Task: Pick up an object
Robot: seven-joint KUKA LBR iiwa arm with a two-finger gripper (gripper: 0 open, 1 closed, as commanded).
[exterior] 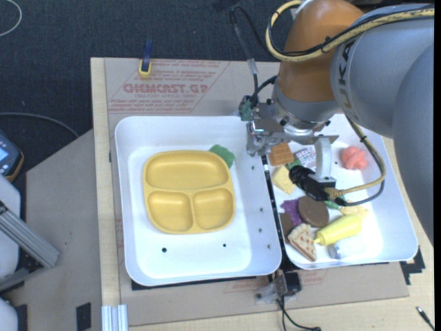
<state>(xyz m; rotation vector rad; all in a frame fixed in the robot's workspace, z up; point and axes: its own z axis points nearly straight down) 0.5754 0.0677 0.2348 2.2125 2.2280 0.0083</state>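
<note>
Cardboard sheet (172, 87): we see brown board with red print under both bins, lying on a pale wooden bench top (96, 254).
Floor: dark carpet (83, 19) lies beyond the far edge of the bench, with thin cables trailing over it.
Clip: a small yellow and blue clamp (145, 64) sits at the far edge of the cardboard.
Left bin (131, 205): white and shallow; it holds a yellow three-part plate (187, 189) near its middle.
Green piece (222, 154): it lies just beside the plate's far right corner, touching or nearly so.
Right bin (396, 219): white, packed with toy food along its left half.
Task things: we make out a brown toast-like block (281, 154), a pale yellow wedge (282, 180), a purple piece (293, 209), a dark brown disc (313, 212), a yellow corn-like cob (339, 229), a cracker-like triangle (302, 240) and a pink lump (355, 158) far right, well apart from the rest.
Arm: grey with its orange band, it reaches in from the right over the far part of the right bin.
Gripper (262, 140): it hangs at the divide between the bins, just beside the toast-like block; we cannot tell how its pincer stands, and we see nothing between the tips.
Left margin: a dark device (8, 158) and a metal bracket (27, 236) sit off the bench.
</note>
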